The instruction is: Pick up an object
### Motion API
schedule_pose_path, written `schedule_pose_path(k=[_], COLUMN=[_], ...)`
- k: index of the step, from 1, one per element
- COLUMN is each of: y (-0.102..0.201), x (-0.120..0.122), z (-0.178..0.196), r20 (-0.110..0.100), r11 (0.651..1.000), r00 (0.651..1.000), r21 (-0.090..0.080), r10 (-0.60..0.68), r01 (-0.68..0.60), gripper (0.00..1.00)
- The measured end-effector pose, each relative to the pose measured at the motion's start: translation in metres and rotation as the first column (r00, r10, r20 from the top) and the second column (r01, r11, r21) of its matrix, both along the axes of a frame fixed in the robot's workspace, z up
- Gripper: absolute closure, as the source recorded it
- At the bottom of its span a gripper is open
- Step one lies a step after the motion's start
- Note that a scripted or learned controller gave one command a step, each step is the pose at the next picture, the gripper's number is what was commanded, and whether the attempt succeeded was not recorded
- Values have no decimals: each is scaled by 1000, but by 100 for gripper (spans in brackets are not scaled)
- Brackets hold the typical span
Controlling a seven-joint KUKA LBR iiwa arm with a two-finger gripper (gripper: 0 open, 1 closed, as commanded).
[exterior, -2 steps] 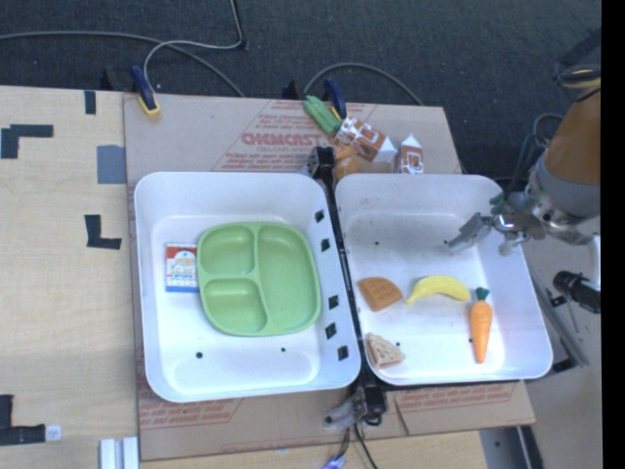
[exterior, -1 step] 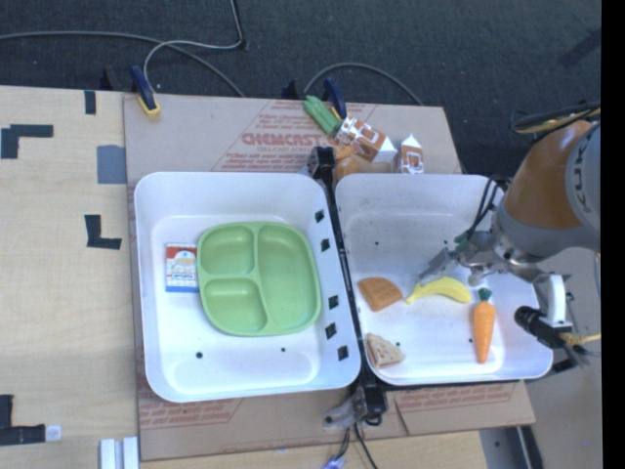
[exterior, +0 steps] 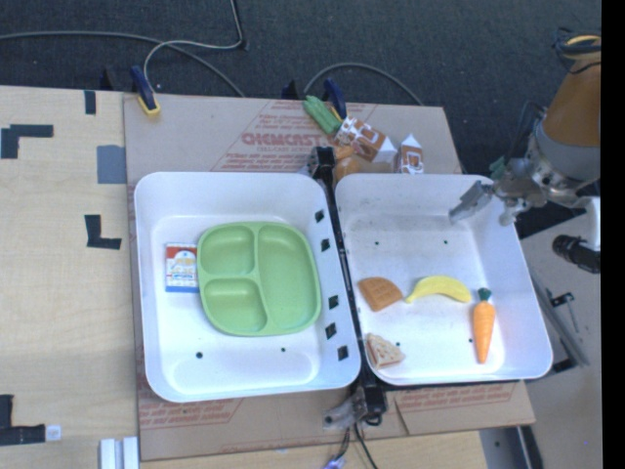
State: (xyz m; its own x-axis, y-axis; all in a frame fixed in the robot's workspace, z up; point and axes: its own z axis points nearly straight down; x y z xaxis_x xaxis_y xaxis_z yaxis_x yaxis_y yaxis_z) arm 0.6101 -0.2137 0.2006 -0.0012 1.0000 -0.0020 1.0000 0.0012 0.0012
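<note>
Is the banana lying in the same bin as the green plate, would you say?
No, the banana lies in the right bin, the green plate in the left.

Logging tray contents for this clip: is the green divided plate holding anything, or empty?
Empty. All three compartments of the green divided plate show bare green plastic; the small card lies beside it in the left white bin.
</note>
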Motion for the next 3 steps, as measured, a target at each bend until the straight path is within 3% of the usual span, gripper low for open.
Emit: schedule_pose_path(k=[1, 2, 3], y=[21, -7, 14], x=[-51, 59, -14], z=[-114, -40, -114], r20=[0, 1, -1], r11=[1000, 1000, 1000], r00=[1000, 1000, 1000], r21=[2, 0, 2], r10=[0, 1, 0], r01=[0, -1, 0], gripper=[0, 0, 0])
